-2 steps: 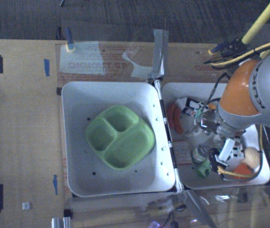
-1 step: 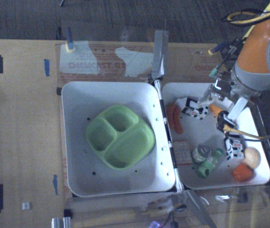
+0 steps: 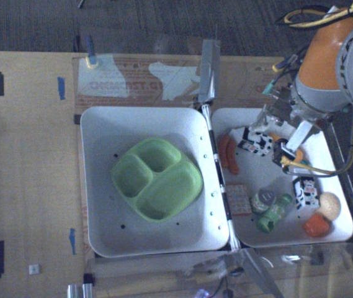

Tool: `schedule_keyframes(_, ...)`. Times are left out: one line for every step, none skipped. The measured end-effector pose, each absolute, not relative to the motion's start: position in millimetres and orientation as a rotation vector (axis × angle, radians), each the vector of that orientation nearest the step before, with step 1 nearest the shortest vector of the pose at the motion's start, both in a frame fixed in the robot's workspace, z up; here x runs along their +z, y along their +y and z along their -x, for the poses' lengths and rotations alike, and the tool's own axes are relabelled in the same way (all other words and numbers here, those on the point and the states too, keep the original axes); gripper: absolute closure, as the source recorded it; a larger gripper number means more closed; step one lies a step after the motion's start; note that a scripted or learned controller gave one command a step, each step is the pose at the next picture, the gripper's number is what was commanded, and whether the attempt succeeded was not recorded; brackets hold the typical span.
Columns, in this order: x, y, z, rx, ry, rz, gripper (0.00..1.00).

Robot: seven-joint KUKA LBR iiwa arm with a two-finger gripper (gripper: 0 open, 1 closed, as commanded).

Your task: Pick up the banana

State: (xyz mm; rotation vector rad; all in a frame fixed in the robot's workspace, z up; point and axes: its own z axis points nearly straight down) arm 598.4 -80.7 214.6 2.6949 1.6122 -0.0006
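While the tool (image 3: pixel 274 143) hangs over the right bin (image 3: pixel 344 228), no banana can be made out.
Whether its fingers grip anything cannot be told; a green tray (image 3: pixel 157 179) lies in the left bin (image 3: pixel 95 166).

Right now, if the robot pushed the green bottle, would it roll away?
Probably: the green bottle lies on its side and looks round, so it could roll. It seems small and plastic, likely light. The can beside it might block it.

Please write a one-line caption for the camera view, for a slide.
KUKA arm's gripper hovers over the right bin of small items, beside the left bin holding a green divided plate.
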Motion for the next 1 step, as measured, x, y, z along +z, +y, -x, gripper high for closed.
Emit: schedule_keyframes(102.1,-105.7,-594.6,-0.002,1.974,-2.447,0.0)
